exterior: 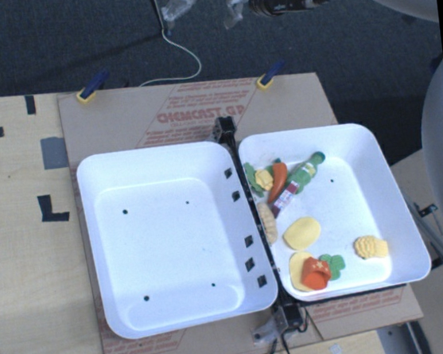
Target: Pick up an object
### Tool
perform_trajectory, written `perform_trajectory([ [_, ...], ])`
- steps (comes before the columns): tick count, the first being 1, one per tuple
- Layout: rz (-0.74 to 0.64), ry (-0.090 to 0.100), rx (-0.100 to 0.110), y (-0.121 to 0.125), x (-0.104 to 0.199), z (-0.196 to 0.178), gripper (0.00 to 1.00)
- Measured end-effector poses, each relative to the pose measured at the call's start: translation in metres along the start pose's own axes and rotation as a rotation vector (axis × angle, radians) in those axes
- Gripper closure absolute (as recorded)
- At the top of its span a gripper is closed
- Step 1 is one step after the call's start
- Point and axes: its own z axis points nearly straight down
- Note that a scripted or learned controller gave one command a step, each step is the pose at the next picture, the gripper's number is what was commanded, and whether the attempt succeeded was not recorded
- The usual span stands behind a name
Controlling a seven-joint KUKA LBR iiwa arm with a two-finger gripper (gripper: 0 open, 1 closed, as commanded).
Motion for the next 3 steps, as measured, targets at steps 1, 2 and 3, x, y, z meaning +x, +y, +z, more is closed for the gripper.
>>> perform_trajectory([
  [1,0.003,-0.001,0.001,0.0,-0.091,0.005,1.0],
  [2,0.009,-0.004,0.001,-0.005,-0.252,0.001,1.0],
  [3,-0.009,0.005,0.016,-0.037,-0.186,0.173,1.0],
])
